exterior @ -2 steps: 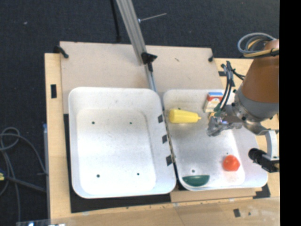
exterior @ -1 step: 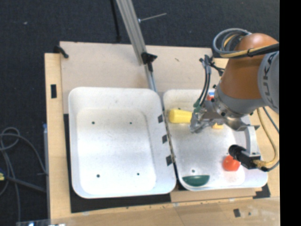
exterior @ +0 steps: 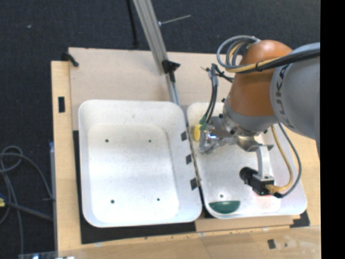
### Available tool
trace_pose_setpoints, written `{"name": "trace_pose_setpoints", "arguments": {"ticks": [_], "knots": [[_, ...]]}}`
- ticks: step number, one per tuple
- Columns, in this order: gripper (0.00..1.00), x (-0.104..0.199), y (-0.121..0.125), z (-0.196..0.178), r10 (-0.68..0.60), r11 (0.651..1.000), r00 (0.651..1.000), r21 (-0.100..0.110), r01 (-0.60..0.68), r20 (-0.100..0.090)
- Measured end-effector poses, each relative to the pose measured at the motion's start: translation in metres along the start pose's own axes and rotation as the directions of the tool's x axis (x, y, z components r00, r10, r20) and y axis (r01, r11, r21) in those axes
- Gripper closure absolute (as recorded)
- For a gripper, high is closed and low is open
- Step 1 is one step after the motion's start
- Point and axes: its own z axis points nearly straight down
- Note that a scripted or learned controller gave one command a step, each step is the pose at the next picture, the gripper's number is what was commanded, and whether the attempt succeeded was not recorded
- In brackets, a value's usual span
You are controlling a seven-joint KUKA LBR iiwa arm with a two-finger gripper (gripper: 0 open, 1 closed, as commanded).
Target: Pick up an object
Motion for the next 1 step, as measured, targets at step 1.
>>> {"name": "trace_pose_setpoints", "arguments": {"ticks": [1], "knots": [[1.0,0.0607,0.0093,0.0036,-0.002,1.0,1.0,-0.002,0.002,-0.001]]}}
